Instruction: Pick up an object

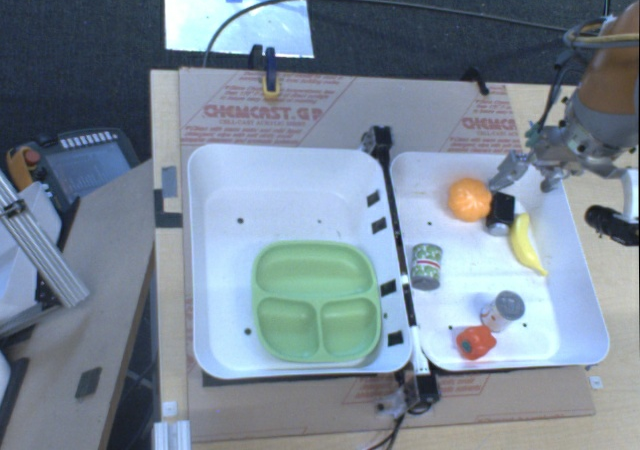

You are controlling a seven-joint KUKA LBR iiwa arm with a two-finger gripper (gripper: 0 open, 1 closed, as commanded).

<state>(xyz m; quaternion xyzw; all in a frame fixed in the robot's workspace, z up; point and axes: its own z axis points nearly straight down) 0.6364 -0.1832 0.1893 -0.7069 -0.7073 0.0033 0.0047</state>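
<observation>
Arm enters at the upper right of the frame, gripper (527, 170) hanging over the upper part of the right bin (590, 338). Two light fingers (506, 170) splay apart, so the tool looks wide, nothing between them. Just below the fingertips: an orange ball (469, 200), a small black block (500, 212) touching or just beside it, and a yellow banana (526, 242) running down-right from the block.

Other candidates in the same bin, lower in the frame: a green-labelled can (427, 265) near the divider, a small grey-capped bottle (503, 309), and a red-orange pepper-like toy (476, 341) near the bottom edge. All lie on the bin floor.

Left bin (220, 188) holds a green sectioned tray (316, 300), well apart from the arm.

Progress: nothing lifted yet. Judging by position, the approach is about done, with the gripper nearest the orange ball and block. Left to do: descend, close on one item, raise it clear. Risk: the three clustered items could crowd the fingers.
</observation>
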